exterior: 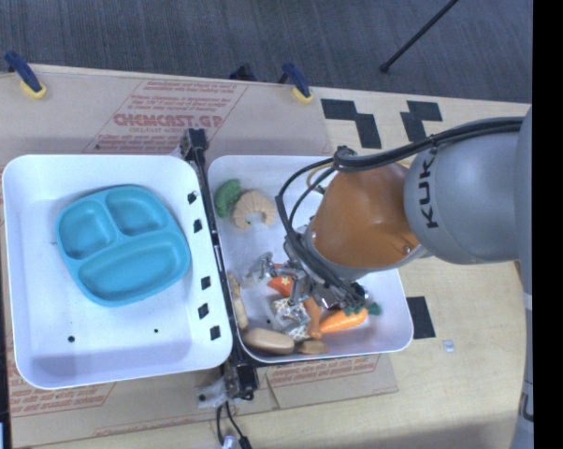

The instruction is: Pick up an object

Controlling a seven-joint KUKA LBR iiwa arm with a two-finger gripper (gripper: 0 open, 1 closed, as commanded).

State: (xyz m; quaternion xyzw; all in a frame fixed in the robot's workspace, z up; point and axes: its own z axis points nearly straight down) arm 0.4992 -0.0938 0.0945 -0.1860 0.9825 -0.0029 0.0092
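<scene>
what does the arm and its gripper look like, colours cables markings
The arm is rounded grey with black KUKA lettering down its side and a glossy orange band above the wrist. Black cables loop beside the band. The gripper is a small dark metal assembly.

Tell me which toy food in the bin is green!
The small leafy broccoli-like piece at the right bin's top left corner, touching the tan croissant. The carrot is orange; the bread pieces are tan.
</scene>
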